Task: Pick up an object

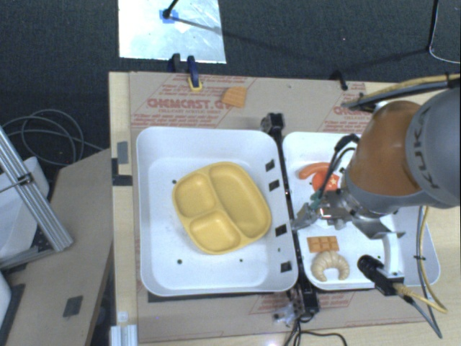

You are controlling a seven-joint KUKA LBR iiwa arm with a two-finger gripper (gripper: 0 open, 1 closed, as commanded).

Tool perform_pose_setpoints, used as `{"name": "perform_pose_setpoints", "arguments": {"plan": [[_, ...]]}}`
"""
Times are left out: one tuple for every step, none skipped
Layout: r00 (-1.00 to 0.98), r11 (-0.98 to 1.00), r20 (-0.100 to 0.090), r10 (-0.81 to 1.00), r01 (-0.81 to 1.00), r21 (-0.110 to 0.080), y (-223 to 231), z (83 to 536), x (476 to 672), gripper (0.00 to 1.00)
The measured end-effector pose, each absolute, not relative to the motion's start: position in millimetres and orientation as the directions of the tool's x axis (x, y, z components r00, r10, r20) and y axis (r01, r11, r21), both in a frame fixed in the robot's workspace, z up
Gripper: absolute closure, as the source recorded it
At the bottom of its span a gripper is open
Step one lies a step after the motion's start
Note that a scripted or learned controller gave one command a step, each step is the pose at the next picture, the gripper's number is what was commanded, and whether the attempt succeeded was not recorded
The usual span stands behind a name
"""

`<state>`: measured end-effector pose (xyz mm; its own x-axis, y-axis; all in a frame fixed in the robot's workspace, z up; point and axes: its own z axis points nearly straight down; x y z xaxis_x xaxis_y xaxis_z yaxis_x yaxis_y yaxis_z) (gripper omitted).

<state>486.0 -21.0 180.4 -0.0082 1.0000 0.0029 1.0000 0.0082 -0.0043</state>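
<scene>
Widest of all, a pale wooden tabletop (121, 222), overlaid with a brown sheet printed in red lettering (180, 103). Next in bulk, reaching in from the right, a grey robot arm (432, 157) with an orange band above the wrist, hanging over the right-hand bin. Then two shallow white plastic bins side by side, parted only by a dark strip with black clips: the left white bin (166, 265), the broader of the two, and the right white bin (306, 150), partly covered by the arm. Inside the left one, near the middle, a yellow three-compartment plastic plate (222, 206), lying flat and turned at a slant. At the arm's end, the tool (308, 216), over the right bin and close to the wall beside the left bin. Released or clenched: cannot tell from this angle. In the right bin's near left corner, a pale tan croissant (330, 265), lying flat. Just beyond it, almost touching, a brown square waffle piece (323, 244), between croissant and tool. Farther back, past the tool, a red-orange sausage-shaped piece (313, 171), its right end hidden under the wrist. Outside both bins, on the brown sheet beyond the left bin, a small flat tan piece (234, 96).
</scene>
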Motion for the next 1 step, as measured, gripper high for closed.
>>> {"name": "perform_pose_setpoints", "arguments": {"plan": [[0.0,0.0,-0.001,1.0,1.0,0.003,-61.2,184.6,509.8,0.0]]}}
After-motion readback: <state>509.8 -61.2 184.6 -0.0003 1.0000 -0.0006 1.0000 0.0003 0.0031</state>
